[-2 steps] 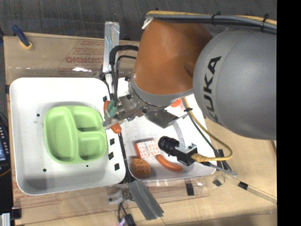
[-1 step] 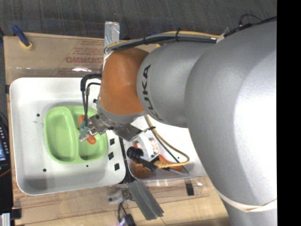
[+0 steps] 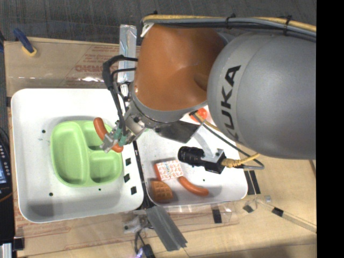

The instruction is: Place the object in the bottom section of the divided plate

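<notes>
Camera view: hand (image 3: 114,142) grips sausage (image 3: 100,127) over green divided plate (image 3: 70,160) in left bin (image 3: 27,144).

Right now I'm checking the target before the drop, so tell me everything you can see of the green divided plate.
The green divided plate is a rounded-corner dish of what looks like glossy lime plastic, lying flat in the left white bin. Raised ridges split it into one long section on the view's left and two smaller ones on the right. A reddish sausage lies at its upper right rim, and the tool hangs over the right edge.
</notes>
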